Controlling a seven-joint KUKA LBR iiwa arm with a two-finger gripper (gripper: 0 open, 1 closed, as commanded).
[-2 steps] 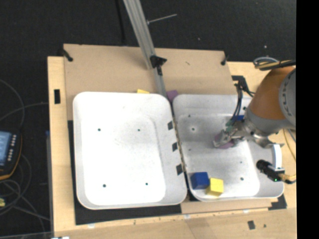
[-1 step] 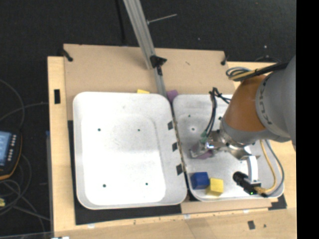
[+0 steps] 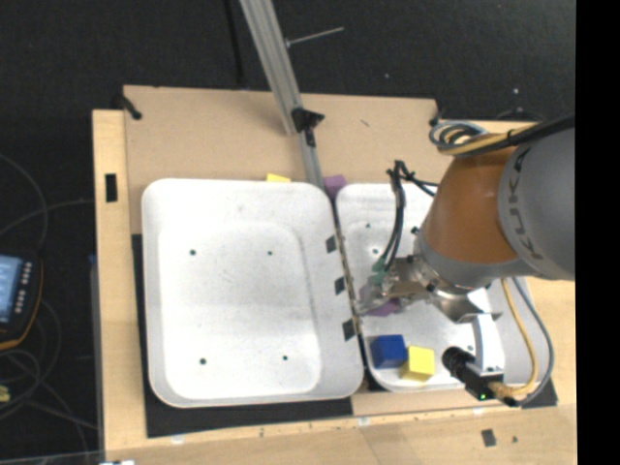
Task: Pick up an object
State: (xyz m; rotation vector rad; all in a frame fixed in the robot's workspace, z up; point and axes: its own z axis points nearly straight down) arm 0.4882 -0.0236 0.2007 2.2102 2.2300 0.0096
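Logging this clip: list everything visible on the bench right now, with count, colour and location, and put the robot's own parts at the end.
left bin: one, white, left half of bench
right bin: one, white, beside it, partly under the arm
blue block: one, blue, near end of right bin
yellow block: one, yellow, right bin, next to the blue block
purple object: one, purple, right bin, at the gripper
small purple piece: one, behind the bins' far edge
small yellow piece: one, behind left bin
arm: one, grey with orange band
gripper: one, low in right bin
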